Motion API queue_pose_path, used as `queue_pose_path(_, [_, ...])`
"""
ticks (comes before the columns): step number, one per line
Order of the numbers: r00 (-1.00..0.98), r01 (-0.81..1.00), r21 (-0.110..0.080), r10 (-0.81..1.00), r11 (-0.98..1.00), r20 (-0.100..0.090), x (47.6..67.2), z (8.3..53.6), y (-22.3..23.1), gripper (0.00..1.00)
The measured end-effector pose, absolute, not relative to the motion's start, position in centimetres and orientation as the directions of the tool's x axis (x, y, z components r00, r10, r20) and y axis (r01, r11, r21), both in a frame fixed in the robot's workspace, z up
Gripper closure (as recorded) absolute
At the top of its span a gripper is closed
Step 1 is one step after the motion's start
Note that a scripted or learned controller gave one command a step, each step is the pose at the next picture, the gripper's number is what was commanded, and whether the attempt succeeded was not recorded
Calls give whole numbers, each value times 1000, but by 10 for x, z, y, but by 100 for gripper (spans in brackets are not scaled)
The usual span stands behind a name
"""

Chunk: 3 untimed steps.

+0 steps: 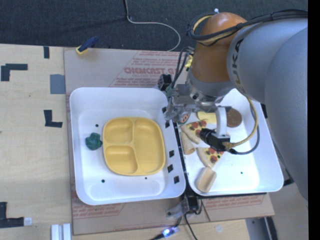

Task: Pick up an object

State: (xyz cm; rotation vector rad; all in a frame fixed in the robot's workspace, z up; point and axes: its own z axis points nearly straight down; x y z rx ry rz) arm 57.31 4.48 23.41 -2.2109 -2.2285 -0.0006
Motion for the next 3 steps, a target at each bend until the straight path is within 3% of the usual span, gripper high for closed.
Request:
queue_pose_path(1, [-2, 1000, -3, 1000, 2, -1, 570, 233, 39, 100])
queue_pose_path(2, [-3, 1000, -2, 1000, 3, -2, 583, 225, 40, 100])
queue_pose_path(3, [-2, 1000, -2, 1000, 2, 0, 575, 234, 41, 100])
